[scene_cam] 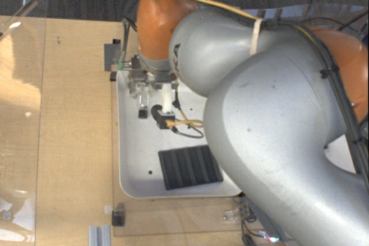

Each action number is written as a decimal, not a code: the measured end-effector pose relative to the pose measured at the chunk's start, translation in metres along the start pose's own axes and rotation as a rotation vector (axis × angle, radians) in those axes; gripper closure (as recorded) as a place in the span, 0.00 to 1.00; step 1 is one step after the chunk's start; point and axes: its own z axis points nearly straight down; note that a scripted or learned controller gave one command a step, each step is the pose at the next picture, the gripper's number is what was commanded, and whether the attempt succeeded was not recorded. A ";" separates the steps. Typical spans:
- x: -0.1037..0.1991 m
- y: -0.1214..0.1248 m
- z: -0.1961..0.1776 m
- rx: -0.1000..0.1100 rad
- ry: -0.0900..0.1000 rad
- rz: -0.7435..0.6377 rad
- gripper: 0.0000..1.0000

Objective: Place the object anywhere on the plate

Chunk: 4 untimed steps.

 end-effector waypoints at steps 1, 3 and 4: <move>-0.004 -0.099 0.009 -0.006 0.003 -0.118 1.00; -0.008 -0.119 -0.215 -0.009 0.003 0.134 1.00; 0.000 -0.005 -0.188 -0.005 0.002 0.208 1.00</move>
